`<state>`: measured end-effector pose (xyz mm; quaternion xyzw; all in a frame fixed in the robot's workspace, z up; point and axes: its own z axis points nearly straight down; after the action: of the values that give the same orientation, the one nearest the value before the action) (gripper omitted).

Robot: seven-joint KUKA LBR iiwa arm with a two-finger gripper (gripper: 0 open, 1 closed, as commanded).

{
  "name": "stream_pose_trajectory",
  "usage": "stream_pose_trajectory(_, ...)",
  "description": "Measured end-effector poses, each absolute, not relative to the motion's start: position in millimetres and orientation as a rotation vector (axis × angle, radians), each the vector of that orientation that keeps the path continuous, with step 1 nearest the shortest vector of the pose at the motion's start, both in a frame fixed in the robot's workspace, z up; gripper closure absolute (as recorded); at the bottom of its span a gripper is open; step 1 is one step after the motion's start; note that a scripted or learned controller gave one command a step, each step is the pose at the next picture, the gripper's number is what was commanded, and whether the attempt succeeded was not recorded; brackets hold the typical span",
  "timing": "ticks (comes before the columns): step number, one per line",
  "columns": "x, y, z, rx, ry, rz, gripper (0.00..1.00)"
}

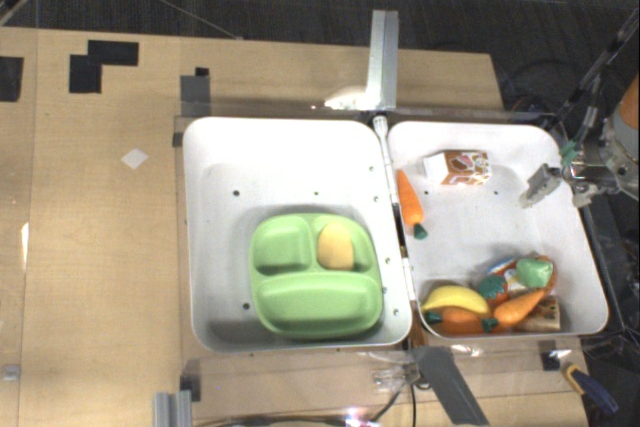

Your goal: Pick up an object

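Right bin point(500, 215): snack packet point(457, 167) left of claw point(545, 183), claw state unclear.

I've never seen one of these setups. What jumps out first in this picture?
The bright green divided plate in the left bin catches the eye first, with a yellow lemon-like toy in its upper right compartment. Next comes the heap of toy food, a banana and carrots, in the right bin's near corner.

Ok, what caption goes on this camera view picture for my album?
Grey robot arm's end effector hovers over right white bin of toy food; green divided plate sits left.
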<state>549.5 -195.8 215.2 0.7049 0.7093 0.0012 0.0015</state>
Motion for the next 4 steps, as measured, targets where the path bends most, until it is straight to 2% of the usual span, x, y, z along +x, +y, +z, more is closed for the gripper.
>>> stream_pose_trajectory(1, 570.6, -143, 201, 2.103, 2.329, 0.005, 0.0)
stream_pose_trajectory(2, 541.3, -205, 135, 2.164, 2.274, 0.002, 0.0)
stream_pose_trajectory(3, 499.1, -205, 94, 2.193, 2.239, 0.009, 0.0)
stream_pose_trajectory(4, 494.9, -205, 92, 2.179, 2.236, 0.021, 0.0)
